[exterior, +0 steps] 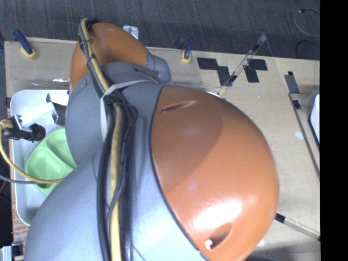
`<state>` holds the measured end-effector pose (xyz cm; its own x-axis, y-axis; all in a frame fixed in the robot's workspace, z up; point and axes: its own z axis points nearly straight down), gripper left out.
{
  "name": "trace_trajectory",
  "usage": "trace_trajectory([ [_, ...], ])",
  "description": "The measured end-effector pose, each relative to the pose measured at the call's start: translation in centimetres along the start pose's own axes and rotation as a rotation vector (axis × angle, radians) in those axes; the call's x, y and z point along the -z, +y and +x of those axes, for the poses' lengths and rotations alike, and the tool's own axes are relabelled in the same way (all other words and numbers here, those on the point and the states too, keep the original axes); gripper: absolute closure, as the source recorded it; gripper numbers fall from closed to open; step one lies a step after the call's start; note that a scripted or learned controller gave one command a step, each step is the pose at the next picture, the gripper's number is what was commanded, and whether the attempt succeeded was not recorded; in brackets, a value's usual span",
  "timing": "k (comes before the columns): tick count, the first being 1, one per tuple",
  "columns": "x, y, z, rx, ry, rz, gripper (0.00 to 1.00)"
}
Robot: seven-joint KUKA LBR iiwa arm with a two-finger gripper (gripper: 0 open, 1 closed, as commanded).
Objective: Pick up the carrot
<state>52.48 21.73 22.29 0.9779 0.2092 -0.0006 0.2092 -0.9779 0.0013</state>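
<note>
Since my arm [206, 162] hides all but a strip of the left bin [19, 99] (green piece [46, 162] in it), I can't tell carrot bearing or my grip state.

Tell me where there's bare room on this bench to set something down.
Free: the tan bench right of the arm, below the black marks. Also a bare strip of floor in the left bin, below the green thing. Crowded: the rest of that bin, where the arm hangs over it; what lies beneath is hidden.

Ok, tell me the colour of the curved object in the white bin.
The curved object is light green, camera view.
</note>
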Motion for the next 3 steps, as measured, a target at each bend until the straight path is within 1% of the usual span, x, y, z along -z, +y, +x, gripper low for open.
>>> trace_trajectory([
  [1, -8.1, 1.5, 7.0, -0.004, -0.001, -0.002, 0.00],
  [2, 21.0, 0.2, 1.3, 0.092, 0.002, 0.000, 0.00],
  [3, 8.1, -0.1, 0.2, 0.178, -0.008, 0.003, 0.00],
])
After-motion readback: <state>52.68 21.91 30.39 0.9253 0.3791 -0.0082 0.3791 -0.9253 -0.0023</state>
